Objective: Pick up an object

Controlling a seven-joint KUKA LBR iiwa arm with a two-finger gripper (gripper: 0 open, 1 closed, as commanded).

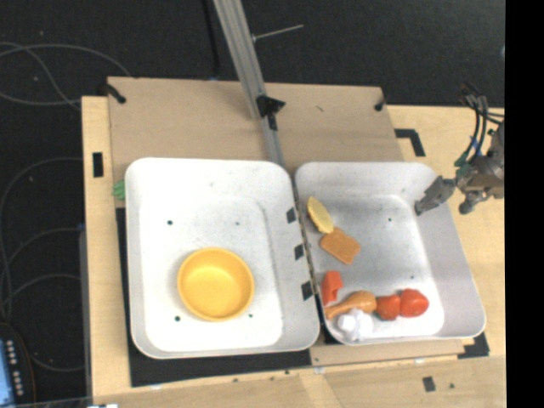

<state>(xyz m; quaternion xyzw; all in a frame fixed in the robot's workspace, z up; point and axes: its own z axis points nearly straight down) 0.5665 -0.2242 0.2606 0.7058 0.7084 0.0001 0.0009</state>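
At frame right, the gripper (450, 195) is hovering over the right bin's (442, 266) upper rim, partly cropped, fingers spread, gripping nothing. Objects, including an orange block (340, 246), are lying along that bin's left side.

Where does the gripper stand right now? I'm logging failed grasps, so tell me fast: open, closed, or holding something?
Gripper: at the right bin's upper right rim, nothing visible in it; open or closed cannot be told.
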